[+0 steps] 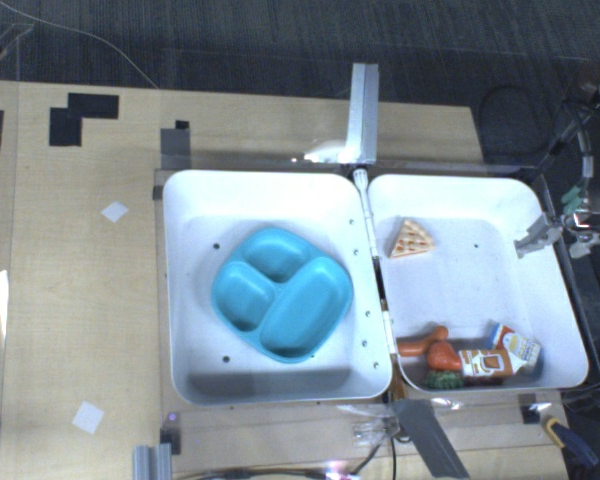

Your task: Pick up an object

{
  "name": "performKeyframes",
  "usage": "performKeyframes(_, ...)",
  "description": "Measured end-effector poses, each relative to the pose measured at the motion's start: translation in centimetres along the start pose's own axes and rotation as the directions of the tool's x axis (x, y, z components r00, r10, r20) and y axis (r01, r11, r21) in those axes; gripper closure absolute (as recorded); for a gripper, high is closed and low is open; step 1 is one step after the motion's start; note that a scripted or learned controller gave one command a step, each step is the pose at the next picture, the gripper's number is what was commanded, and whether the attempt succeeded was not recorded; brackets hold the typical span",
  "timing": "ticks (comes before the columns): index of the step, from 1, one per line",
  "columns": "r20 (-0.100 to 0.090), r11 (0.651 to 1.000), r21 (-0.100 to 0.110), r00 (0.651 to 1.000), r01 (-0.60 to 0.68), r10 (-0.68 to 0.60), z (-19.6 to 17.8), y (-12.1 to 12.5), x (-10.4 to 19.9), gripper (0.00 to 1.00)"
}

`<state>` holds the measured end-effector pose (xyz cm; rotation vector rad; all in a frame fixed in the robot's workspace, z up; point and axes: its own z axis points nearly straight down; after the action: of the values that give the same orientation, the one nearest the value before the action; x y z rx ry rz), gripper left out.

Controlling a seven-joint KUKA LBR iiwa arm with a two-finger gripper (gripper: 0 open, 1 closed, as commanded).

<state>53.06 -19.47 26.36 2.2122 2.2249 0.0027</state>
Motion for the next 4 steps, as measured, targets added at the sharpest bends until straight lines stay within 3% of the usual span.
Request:
performKeyframes(1, -0.002, 0.983, 0.001, 0.983, 0.186, -0.186, 10.9, -3.3, 4.9, 0.0)
performKeyframes(2, -0.001, 0.932, -0.001, 0.932, 0.363, -0.363, 14.5, 1.3, 9.1, 0.0)
performKeyframes(3, 0.001, 0.921, -0.004, 0.921, 0.389, -0.389, 13.5, 7.6, 8.7, 0.0)
performKeyframes(4, -0.005, 0.914, 0.0, 0.914, 0.406, -0.406, 16.5, 14.2, 8.1, 0.0)
